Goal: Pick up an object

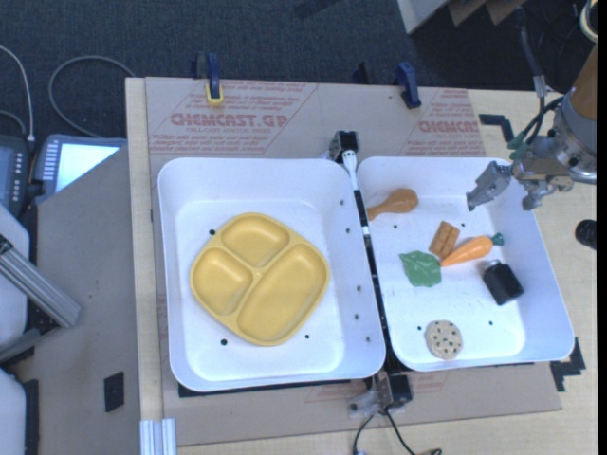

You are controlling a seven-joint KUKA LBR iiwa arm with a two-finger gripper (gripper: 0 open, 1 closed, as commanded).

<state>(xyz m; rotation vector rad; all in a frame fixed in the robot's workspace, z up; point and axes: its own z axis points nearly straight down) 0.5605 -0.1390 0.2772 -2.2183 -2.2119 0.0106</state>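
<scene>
Overhead, the gripper hangs above the far right part of the right bin, its two fingers spread apart and grasping nothing. Below it in that bin lie a toy drumstick, a brown cracker touching a toy carrot, a green leaf just beside them, a black block near the right wall, and a speckled cookie near the front. The left bin holds a yellow divided plate.
</scene>
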